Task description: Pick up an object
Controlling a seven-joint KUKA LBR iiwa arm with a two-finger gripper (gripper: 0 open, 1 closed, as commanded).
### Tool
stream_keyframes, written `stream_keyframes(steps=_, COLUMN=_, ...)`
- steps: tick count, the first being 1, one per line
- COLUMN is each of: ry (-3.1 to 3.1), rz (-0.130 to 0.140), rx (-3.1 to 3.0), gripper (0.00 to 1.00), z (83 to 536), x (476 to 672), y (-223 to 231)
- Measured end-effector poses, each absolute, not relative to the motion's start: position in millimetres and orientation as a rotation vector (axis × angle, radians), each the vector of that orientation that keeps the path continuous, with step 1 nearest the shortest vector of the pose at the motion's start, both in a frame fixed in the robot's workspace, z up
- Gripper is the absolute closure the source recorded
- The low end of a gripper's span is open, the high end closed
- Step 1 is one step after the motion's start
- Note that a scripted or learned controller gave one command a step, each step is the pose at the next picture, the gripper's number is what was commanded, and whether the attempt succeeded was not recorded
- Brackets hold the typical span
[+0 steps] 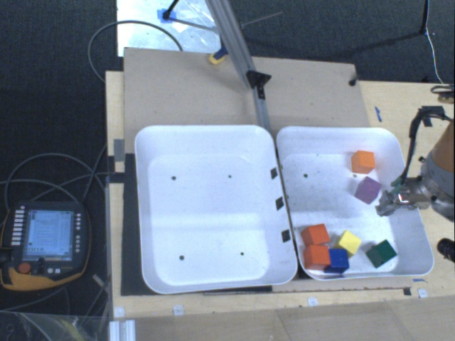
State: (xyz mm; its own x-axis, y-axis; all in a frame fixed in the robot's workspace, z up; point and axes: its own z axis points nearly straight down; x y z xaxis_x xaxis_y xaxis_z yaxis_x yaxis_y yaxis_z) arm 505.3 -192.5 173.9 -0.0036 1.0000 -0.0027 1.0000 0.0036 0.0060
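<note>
The right bin (323, 142) holds several small blocks. An orange cube (362, 161) lies near its far right corner, with a purple cube (367, 190) just below it. Along the front wall sit two orange cubes (316, 244), a yellow cube (349, 242), a blue block (338, 260) and a dark green cube (382, 253). My gripper (393, 202) hangs at the bin's right side, just right of the purple cube and above the green one. Nothing shows between its fingers.
The left bin (206, 204) lies beside the right one, joined at a black-clipped seam (279, 203). A metal camera pole (234, 41) slants up from behind the bins. A teach pendant (44, 244) rests off the bench at the left.
</note>
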Motion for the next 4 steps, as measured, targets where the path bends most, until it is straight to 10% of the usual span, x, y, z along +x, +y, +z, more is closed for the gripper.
stream_keyframes(steps=4, ry=2.233, rz=0.005, rx=2.209, gripper=1.00, z=237.4, x=549.8, y=-32.3)
